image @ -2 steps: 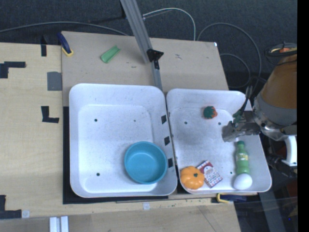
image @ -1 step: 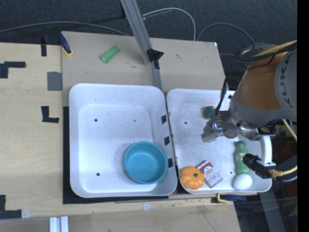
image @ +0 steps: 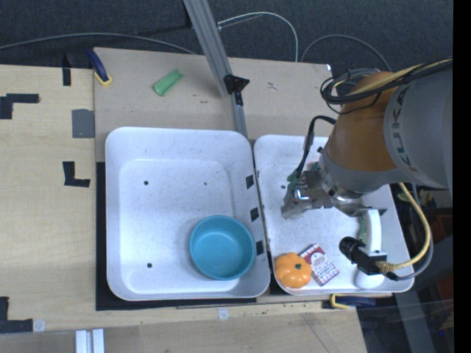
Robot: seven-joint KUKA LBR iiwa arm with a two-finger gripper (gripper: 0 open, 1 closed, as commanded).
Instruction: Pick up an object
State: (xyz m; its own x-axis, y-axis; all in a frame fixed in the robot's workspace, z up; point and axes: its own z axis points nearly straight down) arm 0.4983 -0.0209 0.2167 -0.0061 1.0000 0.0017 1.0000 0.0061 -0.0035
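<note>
Start at the gripper [image: 294, 203]; it sits low over the right bin [image: 274, 153], near the middle of that bin's left half, with the grey arm [image: 383, 134] reaching in from 3 o'clock; you cannot tell from this slant whether it is released or clenched, because the wrist covers much of it. Under and around it lies bare white floor; it is apart from every object.

Moving outward, the nearest candidates sit at the near edge of the same bin; an orange toy [image: 293, 271], round with a small green stem, lies at 6 o'clock from the gripper, against the bin's front-left corner; a red-and-white packet [image: 321, 264] lies just beside it, at about 5 o'clock, touching it or nearly so. Further out, at 8 o'clock, a blue bowl [image: 221, 247] stands upright in the left bin [image: 147, 147], close to that bin's front-right corner. Beyond the bins, at 11 o'clock on the bench [image: 132, 101], lies a small green piece [image: 167, 82].

By my reading you are in the approach step; no object is taken yet, so the pick itself lies ahead. The next move calls for a shift toward 6 o'clock, centring over the orange toy or the packet, then a straight descent; judge the toy as likely to roll, and the bin wall and the packet crowd it, so the grasp line needs care; the flat packet would demand a lower, tighter pinch.
</note>
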